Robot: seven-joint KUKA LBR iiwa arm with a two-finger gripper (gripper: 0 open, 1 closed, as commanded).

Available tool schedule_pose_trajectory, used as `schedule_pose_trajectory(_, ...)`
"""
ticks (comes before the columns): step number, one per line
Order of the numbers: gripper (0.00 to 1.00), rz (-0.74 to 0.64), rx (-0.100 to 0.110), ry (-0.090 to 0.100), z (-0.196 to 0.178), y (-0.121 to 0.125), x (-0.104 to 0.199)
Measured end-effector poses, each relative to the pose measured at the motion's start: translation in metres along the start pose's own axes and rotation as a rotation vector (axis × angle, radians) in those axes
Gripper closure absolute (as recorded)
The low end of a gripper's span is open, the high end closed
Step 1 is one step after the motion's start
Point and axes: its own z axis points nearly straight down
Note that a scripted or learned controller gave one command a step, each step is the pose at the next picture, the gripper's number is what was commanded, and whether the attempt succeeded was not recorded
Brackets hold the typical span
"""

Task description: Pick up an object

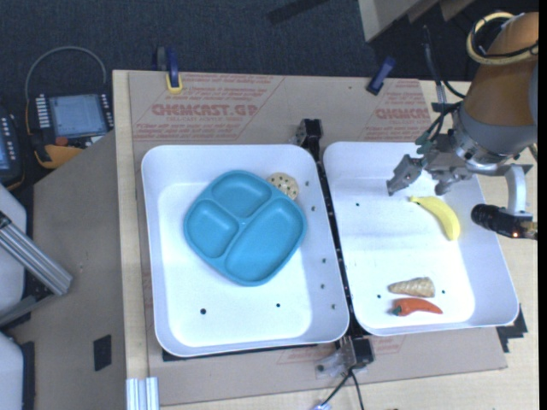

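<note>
Gripper (425,178), fingers spread with nothing between them, hovers just above the banana (439,214) in the right bin (359,254). Pickup not yet made; grasp and lift remain.

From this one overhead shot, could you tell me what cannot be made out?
- Cookie: partly covered by the blue divided plate; its full outline is hidden.
- Gripper: the arm's grey wrist overhangs it, so its finger spacing is unclear.
- Beige item beside the red pepper: too small to identify.
</note>
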Motion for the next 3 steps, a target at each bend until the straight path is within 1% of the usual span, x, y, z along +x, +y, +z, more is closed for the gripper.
schedule_pose_trajectory(1,0.0,-0.003,-0.013,-0.002,-0.007,0.003,0.0)
schedule_pose_trajectory(2,0.0,-0.002,-0.006,0.0,0.036,0.0,-0.001)
schedule_pose_trajectory(3,0.0,-0.002,-0.004,0.001,0.088,-0.011,0.002)
